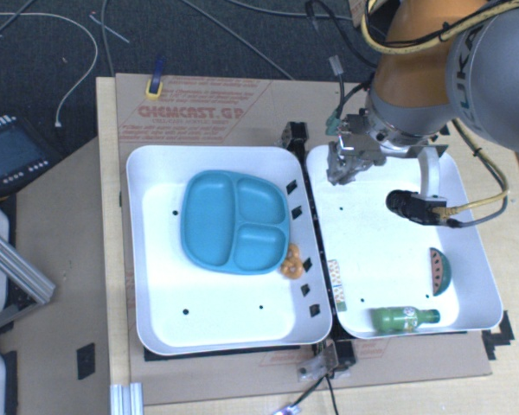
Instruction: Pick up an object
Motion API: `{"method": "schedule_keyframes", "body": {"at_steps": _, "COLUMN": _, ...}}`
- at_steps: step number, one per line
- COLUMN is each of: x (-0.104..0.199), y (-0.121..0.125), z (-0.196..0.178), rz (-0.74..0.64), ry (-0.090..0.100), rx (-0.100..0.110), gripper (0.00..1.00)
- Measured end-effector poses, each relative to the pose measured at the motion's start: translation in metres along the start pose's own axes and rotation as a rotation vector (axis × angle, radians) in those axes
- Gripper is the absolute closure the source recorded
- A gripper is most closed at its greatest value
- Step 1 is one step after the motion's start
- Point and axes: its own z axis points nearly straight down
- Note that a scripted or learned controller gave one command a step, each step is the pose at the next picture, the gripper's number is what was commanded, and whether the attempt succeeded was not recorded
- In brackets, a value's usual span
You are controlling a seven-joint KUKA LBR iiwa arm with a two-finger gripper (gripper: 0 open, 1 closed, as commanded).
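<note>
The gripper hangs over the right bin's far-left corner; whether its fingers are spread is impossible to tell. A glossy green bottle lies on its side at the near edge, well apart, beside what looks like a watermelon slice. A smooth blue 3-compartment plate fills the left bin.

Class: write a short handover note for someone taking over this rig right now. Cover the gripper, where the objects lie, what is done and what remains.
Gripper: above the right bin's far-left corner, holding nothing visible.
Right bin: green bottle lying at the near edge, watermelon slice by the right wall.
Left bin: blue divided plate, small orange item at its right edge.
Done: nothing picked.
Left: grasp and lift one object.
</note>
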Motion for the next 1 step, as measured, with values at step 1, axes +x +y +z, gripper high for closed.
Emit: {"method": "schedule_keyframes", "body": {"at_steps": 1, "x": 0.0483, "y": -0.0122, "z": 0.0208, "rz": 0.0, "ry": 0.0, "rx": 0.0, "gripper": 1.0}}
